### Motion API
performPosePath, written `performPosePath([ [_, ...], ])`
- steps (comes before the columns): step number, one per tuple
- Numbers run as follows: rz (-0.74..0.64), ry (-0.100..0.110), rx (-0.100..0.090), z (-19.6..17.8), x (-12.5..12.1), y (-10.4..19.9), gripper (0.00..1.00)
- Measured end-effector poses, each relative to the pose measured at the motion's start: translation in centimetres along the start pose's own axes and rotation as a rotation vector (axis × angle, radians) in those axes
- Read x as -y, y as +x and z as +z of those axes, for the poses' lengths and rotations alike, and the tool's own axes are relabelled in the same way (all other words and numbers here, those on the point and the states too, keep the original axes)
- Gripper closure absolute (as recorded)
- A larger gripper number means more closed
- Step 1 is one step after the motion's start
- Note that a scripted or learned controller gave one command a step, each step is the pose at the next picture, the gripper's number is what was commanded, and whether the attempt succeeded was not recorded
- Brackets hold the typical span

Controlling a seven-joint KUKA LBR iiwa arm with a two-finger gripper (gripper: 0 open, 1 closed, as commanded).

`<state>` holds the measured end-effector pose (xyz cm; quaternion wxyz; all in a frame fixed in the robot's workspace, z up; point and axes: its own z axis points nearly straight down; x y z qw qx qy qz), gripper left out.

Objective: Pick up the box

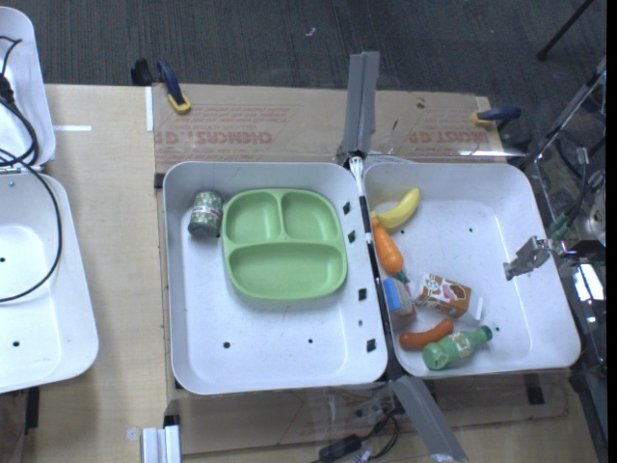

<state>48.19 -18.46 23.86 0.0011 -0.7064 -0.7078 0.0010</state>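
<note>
Bright even light, soft shadows

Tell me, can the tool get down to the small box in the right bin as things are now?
Probably yes. The tool hangs over the right bin's bare side, and the box lies open from above. However, the sausage and bottle lie close beside it.

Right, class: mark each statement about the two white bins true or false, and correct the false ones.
1. The green divided plate lies in the left bin. True.
2. The yellow banana lies in the left bin. False: it is in the right bin.
3. The small orange-and-white box lies beside the orange carrot. True.
4. The green bottle stands on the plate. False: it lies in the right bin.
5. The claw holds the box. False: they are apart.
</note>
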Motion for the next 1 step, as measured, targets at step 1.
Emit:
performPosePath([
  [1,0.191,-0.002,0.001,-2.44,-0.73,-0.3,0.0],
])
